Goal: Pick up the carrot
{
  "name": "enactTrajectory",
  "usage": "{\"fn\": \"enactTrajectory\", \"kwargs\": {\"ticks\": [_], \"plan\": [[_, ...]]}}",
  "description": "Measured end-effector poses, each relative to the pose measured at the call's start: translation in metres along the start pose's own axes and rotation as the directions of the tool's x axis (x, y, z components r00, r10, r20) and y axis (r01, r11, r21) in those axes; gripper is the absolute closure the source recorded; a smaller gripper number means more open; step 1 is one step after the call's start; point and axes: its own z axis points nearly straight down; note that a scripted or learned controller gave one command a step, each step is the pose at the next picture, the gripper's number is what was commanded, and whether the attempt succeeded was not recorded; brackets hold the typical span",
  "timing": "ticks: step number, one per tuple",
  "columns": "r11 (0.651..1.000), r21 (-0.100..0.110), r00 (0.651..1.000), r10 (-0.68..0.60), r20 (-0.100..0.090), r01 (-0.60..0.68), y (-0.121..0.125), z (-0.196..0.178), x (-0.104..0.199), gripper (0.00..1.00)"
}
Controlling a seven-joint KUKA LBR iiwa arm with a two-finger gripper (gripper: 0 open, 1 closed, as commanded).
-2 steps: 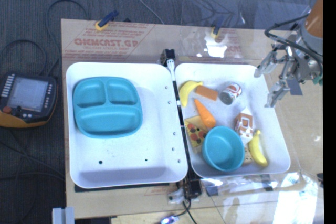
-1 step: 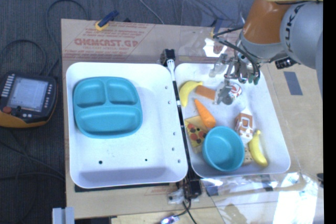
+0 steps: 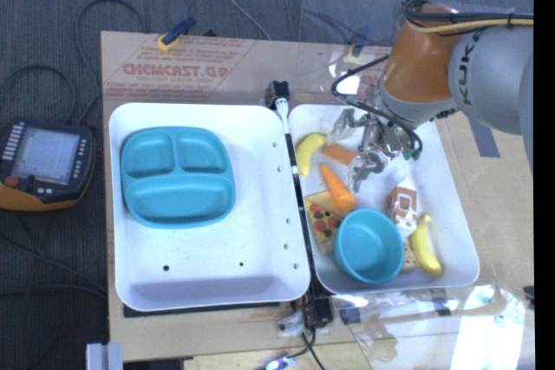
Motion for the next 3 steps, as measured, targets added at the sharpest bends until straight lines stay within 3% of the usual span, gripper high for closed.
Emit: {"fn": "enactTrajectory", "kwargs": {"ticks": [1,2,3], "plan": [[0.971,0.006,0.971,0.238,0.021,-0.238,0.011,0.007,0.028,0.0],[0.801,0.005,0.801,0.599,-0.01,-0.599,0.016,0.022,0.08,0.0],[0.754,0.008,0.754,0.657,-0.015,-0.657,0.008,0.024,0.026,0.0]]}}
